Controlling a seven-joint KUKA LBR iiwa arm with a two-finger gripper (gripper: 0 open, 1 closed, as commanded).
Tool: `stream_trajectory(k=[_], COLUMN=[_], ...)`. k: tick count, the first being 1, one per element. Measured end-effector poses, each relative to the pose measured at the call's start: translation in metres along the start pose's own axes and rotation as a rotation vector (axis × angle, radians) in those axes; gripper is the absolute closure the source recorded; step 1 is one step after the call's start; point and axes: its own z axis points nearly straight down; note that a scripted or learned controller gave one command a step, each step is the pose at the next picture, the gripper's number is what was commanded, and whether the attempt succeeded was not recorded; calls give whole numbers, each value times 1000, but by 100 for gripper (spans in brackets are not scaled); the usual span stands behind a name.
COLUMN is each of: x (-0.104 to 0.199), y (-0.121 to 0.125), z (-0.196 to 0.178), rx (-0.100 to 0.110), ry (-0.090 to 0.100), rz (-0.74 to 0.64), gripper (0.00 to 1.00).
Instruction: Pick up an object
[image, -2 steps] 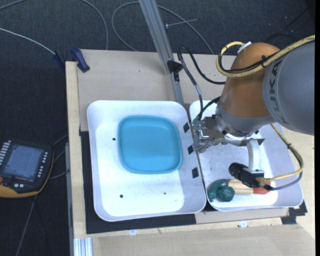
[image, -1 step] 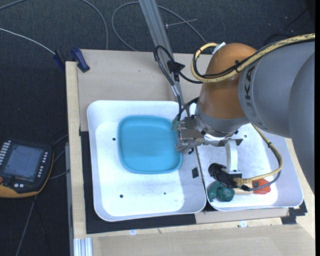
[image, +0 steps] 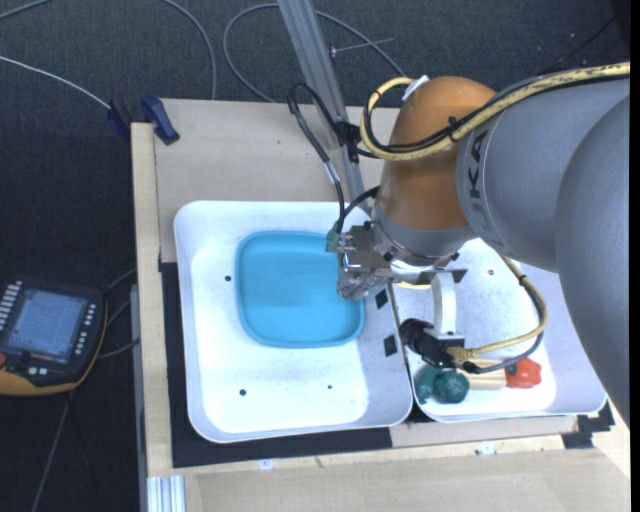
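We see the jaws hanging low over the left bin (image: 215, 405), right above the near edge of a shallow blue dish (image: 290, 290). Most of the dish spreads away from them, on the side opposite the arm. The metal tip is too cluttered for us to tell how far the jaws are open, and we see nothing between them. We judge that this edge is the target. A wide, flat dish gives little to hold except its thin rim, so coming down over the rim is the sensible approach.

The other candidates lie in the right bin (image: 500, 290), behind the jaws on the arm's side and nearer the front of the surface (image: 240, 150). There is a teal ball-shaped thing (image: 445, 386) and, further from the jaws, an orange-red piece (image: 523, 375). A pale stick seems to join them, though we cannot tell whether they form one item. They sit tucked into the bin's front corner, well apart from the jaws and partly under the wrist, so they are harder to reach from here.

By our count there are two bins, one blue dish, one teal thing and one orange-red piece. We take the dish as the object to pick up, and it lies flat on the bin floor, not yet lifted.
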Motion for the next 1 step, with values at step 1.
stream_trajectory(k=[1], x=[-1], y=[0], z=[0], rx=[0], ry=[0], rz=[1], gripper=[0])
